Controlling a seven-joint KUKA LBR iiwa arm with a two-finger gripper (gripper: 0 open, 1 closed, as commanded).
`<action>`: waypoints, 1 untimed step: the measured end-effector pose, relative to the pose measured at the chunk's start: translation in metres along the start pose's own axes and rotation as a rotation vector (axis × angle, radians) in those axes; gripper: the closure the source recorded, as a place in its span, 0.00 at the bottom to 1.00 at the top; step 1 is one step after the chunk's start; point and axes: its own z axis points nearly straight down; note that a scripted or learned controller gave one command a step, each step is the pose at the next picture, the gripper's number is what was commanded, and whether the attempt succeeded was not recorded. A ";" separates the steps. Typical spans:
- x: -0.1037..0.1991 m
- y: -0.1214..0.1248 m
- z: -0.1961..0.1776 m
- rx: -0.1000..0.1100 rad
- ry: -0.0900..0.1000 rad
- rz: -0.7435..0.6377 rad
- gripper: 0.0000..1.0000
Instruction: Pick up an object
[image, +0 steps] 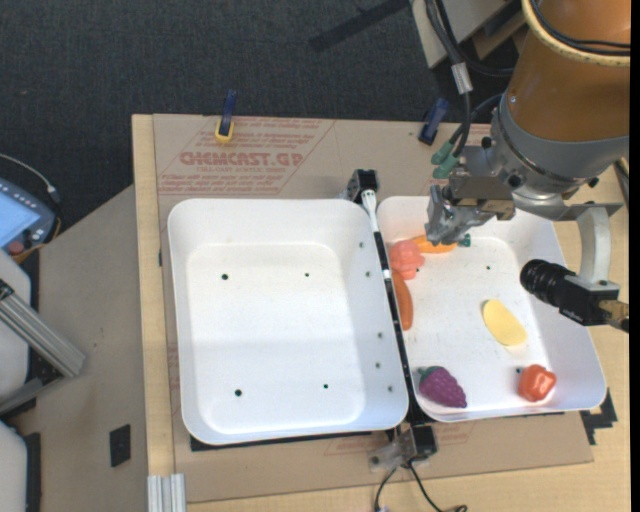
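My gripper (447, 232) hangs low over the far left part of the right bin (570, 262). A small orange object (435, 244) lies right at its tip, partly hidden by it, and whether it is gripped cannot be made out. Next to that sits a pink object (405, 258), with a long orange piece (403, 304) along the bin's left wall. Further toward the front are a yellow lemon-like piece (504, 323), a purple grape bunch (442, 386) and a red pepper (537, 382).
The left bin (200, 300) adjoins the right one along a black divider (385, 290). A black cylinder on a bracket (560, 285) juts in over the right bin's right side. The arm's orange band (575, 60) fills the top right.
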 end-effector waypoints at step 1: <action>-0.011 -0.019 0.038 0.016 -0.003 0.012 1.00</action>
